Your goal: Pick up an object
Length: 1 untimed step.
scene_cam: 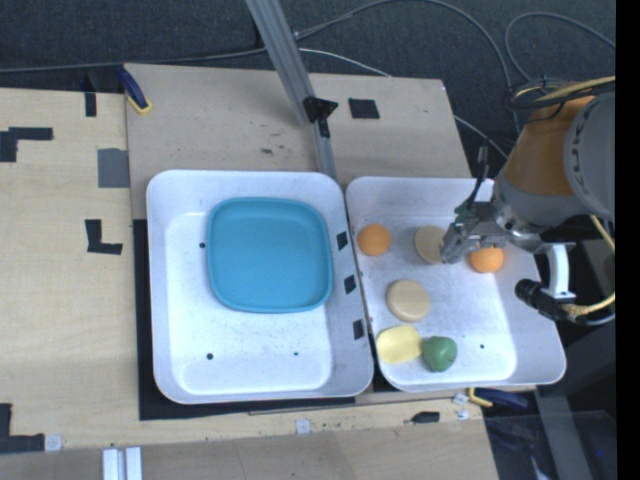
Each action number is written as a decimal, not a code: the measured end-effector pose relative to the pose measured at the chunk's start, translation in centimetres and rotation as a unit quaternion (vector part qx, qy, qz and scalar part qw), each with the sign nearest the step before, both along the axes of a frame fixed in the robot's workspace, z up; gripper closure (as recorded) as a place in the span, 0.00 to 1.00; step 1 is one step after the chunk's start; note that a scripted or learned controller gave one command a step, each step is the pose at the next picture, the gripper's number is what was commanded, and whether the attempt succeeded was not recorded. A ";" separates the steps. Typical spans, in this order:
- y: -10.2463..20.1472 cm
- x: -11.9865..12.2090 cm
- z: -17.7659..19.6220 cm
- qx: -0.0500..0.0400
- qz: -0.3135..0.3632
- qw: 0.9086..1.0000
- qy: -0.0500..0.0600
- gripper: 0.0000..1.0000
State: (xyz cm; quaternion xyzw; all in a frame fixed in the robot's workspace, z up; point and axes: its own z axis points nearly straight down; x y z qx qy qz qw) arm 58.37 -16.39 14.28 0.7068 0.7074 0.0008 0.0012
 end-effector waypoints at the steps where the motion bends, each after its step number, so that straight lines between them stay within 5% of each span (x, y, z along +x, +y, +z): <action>1: -0.3 0.8 4.6 0.000 0.000 1.000 0.000 1.00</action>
